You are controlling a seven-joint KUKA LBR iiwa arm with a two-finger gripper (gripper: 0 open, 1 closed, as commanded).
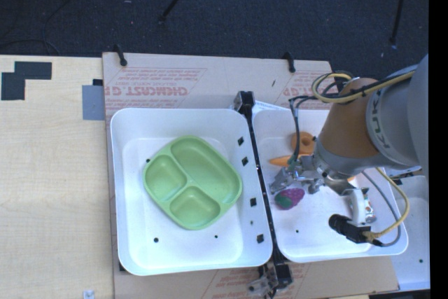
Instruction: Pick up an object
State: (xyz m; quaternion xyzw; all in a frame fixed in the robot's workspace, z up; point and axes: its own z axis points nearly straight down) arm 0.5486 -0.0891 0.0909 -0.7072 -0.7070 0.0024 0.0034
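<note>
In the right bin [308,248] a small purple and green object [288,198] lies near the divider. My gripper [292,180] hangs just above and behind it, low in the bin, and partly covers its top edge. Whether it touches the object cannot be made out. An orange object [304,143] lies behind the gripper, with a thin orange piece [278,161] sticking out to its left. The grey arm with its orange band [350,129] reaches in from the right and hides the bin's back right part.
The left bin [133,150] holds a light green divided plate [192,181]. A black divider rail [256,178] runs between the bins. Cables and a black connector [348,227] hang off the wrist over the right bin's front. Cardboard [175,84] lies behind the bins.
</note>
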